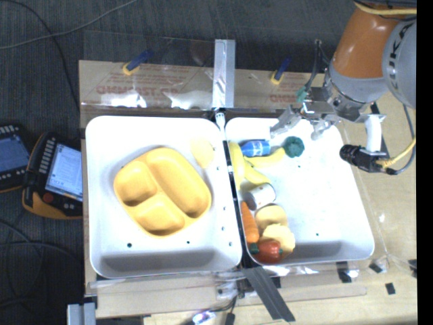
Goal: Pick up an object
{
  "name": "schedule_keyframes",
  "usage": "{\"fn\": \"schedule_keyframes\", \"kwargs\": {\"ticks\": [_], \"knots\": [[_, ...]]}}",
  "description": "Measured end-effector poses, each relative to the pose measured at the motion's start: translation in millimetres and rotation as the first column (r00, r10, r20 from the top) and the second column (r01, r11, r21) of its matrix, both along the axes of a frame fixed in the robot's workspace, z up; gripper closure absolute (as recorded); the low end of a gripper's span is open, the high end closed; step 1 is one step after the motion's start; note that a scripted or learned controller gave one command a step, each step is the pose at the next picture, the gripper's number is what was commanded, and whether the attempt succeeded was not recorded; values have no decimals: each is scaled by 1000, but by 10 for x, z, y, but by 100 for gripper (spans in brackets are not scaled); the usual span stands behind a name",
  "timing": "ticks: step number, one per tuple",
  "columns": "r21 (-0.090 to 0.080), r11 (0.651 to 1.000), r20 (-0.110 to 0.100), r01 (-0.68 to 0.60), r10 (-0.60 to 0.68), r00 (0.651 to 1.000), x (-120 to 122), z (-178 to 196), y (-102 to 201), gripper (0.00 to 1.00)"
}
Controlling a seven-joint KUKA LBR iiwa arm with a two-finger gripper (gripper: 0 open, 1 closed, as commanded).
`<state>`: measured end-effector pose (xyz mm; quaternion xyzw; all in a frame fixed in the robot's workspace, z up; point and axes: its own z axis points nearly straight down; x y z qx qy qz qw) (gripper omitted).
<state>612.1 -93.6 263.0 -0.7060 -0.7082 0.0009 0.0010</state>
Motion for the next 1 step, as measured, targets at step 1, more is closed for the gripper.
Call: {"fn": "schedule_keyframes", "kwargs": {"ticks": [1], "knots": [[-1, 995, 0, -97, 97, 995, 233, -1000, -216, 0]]}}
